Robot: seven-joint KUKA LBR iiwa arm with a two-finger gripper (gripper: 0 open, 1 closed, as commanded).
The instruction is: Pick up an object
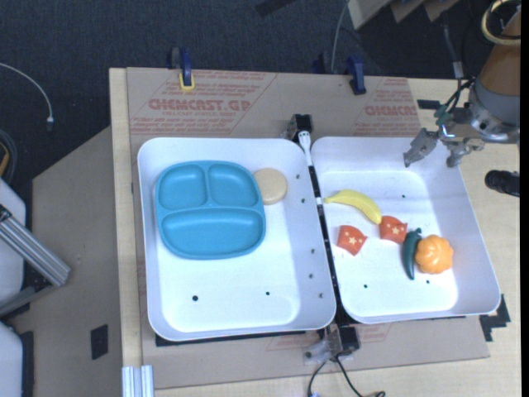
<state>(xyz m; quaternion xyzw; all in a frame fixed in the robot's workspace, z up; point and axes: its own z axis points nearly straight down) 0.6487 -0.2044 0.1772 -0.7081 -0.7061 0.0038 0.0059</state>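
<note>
My gripper [436,153] hangs over the far right corner of the right bin [380,300], fingers spread open with nothing between them. Below it in that bin lie a yellow banana [357,203], two red pieces [351,239] [393,228], a green pepper [409,255] and an orange fruit [434,254]. The gripper stands well above and behind all of them, nearest the banana and the orange fruit.
The left bin [231,304] holds a blue divided plate [211,209] and a cream round disc [270,185] beside it. Blue clamps [186,71] [356,71] grip the bench's far edge. A divider ridge [318,222] separates the bins.
</note>
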